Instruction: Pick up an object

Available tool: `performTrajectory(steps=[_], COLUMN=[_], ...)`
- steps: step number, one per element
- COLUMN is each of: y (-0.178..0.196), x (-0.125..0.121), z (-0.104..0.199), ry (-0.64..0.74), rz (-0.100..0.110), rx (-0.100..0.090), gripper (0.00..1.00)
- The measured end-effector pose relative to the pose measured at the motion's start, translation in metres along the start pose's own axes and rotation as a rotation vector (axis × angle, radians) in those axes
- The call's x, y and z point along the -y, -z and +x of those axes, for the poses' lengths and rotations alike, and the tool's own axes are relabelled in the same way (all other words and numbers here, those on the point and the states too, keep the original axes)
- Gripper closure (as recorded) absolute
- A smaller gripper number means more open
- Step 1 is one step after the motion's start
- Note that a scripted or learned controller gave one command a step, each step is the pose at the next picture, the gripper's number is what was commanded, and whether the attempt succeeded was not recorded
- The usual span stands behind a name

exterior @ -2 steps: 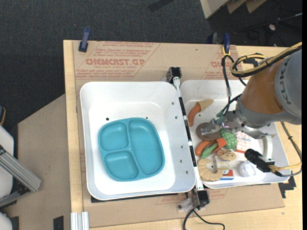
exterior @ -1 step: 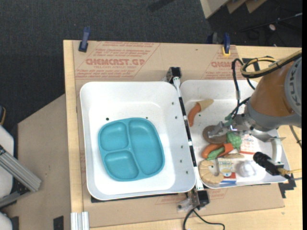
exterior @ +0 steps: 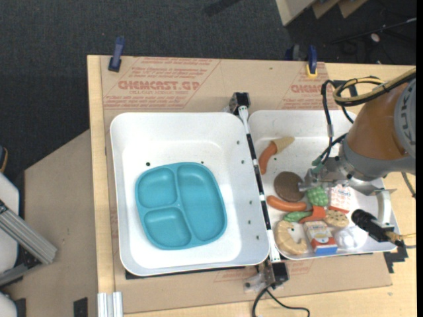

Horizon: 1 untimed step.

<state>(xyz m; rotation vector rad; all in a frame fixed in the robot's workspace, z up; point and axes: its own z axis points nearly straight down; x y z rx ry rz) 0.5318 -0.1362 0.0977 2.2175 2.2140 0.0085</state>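
1. The arm (exterior: 380, 134) is reaching in from the right and hanging low over the right bin (exterior: 301, 121), with the gripper (exterior: 320, 177) down among the toy food. I honestly can't tell how the claw is set; from this angle the wrist covers it.

2. No single target is obvious, so anything in that pile counts. Closest to the gripper are the green bumpy piece (exterior: 317, 195) and the brown round patty (exterior: 288, 185), both just beside it. I can't see either one actually in the claw.

3. The rest is packed tight at the near end of that bin: an orange hot dog (exterior: 286, 204), a bagel-looking thing (exterior: 291, 236), a cookie (exterior: 336, 218) and a small carton (exterior: 318, 232). Another sausage (exterior: 267, 156) and a cone-shaped piece (exterior: 284, 144) lie further up with more room around them.

4. The left bin (exterior: 125, 177) has just the teal divided tray (exterior: 180, 205), well away from the action.

5. What could go wrong, as I see it: everything is touching, so the claw could land on two pieces and grab neither, or shove the pile sideways. The patty lies flat and low, so it could easily slip out. The green piece is lumpy and could pop free on the lift.

6. The cables (exterior: 344, 91) looping behind the arm look like snag risks too.
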Motion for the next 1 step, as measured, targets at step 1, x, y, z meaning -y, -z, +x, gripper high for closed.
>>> performTrajectory(steps=[1], y=[0.0929], x=[-0.0643], z=[0.0736], ry=[0.012], rz=[-0.005], rx=[-0.003], gripper=[1.0])
